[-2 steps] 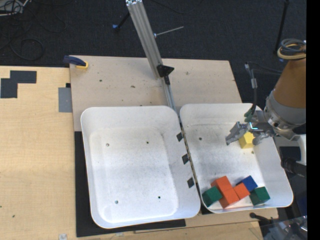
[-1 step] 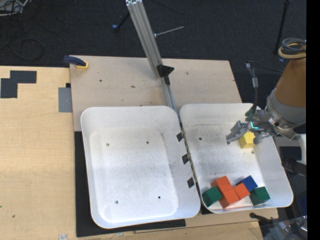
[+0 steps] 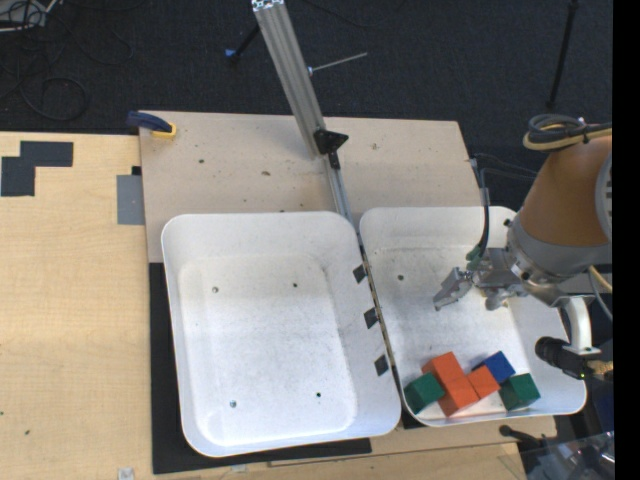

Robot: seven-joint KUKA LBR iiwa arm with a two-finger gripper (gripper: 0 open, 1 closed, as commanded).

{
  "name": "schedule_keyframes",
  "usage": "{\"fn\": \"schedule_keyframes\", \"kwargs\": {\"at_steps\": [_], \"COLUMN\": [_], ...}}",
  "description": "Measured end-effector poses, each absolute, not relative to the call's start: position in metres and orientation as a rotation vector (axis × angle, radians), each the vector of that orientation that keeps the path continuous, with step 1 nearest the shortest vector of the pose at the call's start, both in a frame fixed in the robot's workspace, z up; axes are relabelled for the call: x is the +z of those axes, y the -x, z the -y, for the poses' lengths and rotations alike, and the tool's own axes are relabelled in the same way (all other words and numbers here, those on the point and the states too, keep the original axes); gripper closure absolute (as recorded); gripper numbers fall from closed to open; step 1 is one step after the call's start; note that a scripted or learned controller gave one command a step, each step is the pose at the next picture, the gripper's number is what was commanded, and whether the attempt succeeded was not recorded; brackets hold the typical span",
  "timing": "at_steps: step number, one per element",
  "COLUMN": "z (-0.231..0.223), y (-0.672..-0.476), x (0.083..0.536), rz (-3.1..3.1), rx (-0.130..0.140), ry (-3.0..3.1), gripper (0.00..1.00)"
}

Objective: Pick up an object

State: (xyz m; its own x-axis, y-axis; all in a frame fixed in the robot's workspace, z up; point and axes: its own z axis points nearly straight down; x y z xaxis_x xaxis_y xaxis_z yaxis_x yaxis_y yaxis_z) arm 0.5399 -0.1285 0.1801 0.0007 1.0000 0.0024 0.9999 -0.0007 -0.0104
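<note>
Two grey fingers (image 3: pixel 452 290) of the gripper (image 3: pixel 470 293) appear spread with nothing between them, though their tips are small and hard to read, as they hang above the floor of the right bin (image 3: pixel 430 238). Behind them the arm (image 3: pixel 560 208), with its orange band, reaches in from the right. Well apart, near that bin's front rim, orange blocks (image 3: pixel 455 378), a blue block (image 3: pixel 498 365) and green blocks (image 3: pixel 520 392) lie clustered. Beside it sits the left bin (image 3: pixel 200 248).
</note>
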Motion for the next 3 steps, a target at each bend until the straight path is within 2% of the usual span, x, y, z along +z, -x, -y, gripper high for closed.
{"fn": "schedule_keyframes", "kwargs": {"at_steps": [2,3], "z": [0.132,0.133], "y": [-0.54,-0.54], "x": [0.091,0.102], "rz": [2.218,2.207], "rx": [0.0,-0.001], "ry": [2.222,2.23], "gripper": [0.0,1.0]}}
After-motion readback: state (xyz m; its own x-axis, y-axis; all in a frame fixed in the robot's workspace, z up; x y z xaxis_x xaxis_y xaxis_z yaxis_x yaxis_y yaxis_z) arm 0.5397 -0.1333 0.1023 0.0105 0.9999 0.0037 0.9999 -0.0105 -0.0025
